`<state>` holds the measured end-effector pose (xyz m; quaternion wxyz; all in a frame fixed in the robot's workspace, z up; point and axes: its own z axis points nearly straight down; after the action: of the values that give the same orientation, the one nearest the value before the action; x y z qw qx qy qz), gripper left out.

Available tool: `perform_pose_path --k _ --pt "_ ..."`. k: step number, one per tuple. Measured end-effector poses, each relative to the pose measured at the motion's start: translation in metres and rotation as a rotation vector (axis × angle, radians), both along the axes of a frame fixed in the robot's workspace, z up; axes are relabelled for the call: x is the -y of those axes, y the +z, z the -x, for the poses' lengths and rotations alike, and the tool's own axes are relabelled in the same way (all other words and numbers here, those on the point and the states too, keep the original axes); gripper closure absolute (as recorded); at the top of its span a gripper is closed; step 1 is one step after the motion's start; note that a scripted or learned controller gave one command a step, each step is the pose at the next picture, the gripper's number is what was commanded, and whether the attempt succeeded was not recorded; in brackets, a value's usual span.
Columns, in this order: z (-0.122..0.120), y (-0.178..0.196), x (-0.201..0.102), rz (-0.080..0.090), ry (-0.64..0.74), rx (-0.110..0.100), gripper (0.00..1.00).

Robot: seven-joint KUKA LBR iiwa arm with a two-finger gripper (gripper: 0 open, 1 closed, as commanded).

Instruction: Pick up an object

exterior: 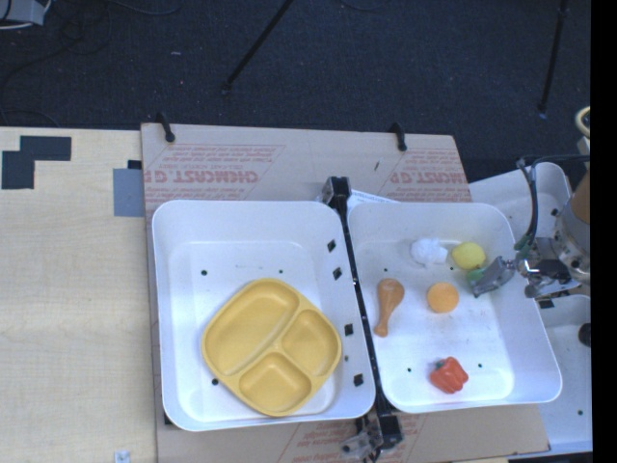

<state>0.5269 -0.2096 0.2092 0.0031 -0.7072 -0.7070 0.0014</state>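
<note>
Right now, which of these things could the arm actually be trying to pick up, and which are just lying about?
For the job:
- claw, at the right bin's edge
- yellow lemon
- orange ball
- drumstick
- red pepper
- white lump

Just lying about:
- yellow divided plate in the left bin
- cardboard sheet under both bins

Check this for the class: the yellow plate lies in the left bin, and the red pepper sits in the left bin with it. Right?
Not quite. The camera view shows the yellow plate in the left bin, but the red pepper sits in the right bin.
</note>
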Motion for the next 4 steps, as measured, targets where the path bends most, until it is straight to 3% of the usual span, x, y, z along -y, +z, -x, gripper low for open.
perform_pose_path --k 2,3,4 --pt "-0.009 -0.098 -0.015 -0.001 0.002 0.0 0.0" --pt "-0.009 -0.085 -0.013 0.001 -0.001 0.002 1.0" --pt "-0.006 -0.023 -0.01 0.003 0.001 0.008 1.0"
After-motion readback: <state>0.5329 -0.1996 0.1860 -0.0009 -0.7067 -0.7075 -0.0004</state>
